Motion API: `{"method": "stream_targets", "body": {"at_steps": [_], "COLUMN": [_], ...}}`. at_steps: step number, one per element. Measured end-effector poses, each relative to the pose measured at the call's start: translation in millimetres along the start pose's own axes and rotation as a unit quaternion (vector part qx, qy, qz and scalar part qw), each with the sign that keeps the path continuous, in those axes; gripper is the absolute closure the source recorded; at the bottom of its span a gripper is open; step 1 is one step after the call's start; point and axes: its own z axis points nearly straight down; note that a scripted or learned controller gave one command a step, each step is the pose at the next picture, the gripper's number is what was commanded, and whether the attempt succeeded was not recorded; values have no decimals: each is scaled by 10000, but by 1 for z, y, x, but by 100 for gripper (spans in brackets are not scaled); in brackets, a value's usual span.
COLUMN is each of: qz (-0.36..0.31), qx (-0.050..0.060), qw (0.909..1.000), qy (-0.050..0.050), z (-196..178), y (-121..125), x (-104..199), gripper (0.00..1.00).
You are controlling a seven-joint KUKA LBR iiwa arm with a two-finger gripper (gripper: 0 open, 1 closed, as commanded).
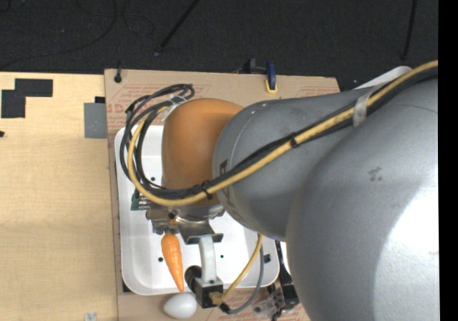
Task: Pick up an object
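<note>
An orange carrot [172, 262] lies in the left white bin [134, 269], its thick end tucked under the wrist and its tip pointing toward the bin's front edge. My gripper [167, 229] hangs straight down over the carrot's thick end, mostly hidden by the orange band and the grey arm. I cannot make out whether the carrot is gripped. A white egg-shaped object [179, 306] rests at the bin's front rim, just below the carrot's tip.
The grey arm covers the right bin and most of the left one. Black and yellow cables [136, 148] loop over the left bin's back part. A bare cardboard bench [50, 226] spreads to the left.
</note>
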Motion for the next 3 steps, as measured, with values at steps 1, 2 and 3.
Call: {"method": "stream_targets", "body": {"at_steps": [1, 2, 3], "qz": [4, 1, 10], "qx": [27, 4, 23], "qw": [10000, 10000, 10000], "qy": [-14, -2, -13], "z": [27, 5, 19], "y": [-1, 0, -1], "x": [0, 0, 0], "gripper": [100, 100, 100]}}
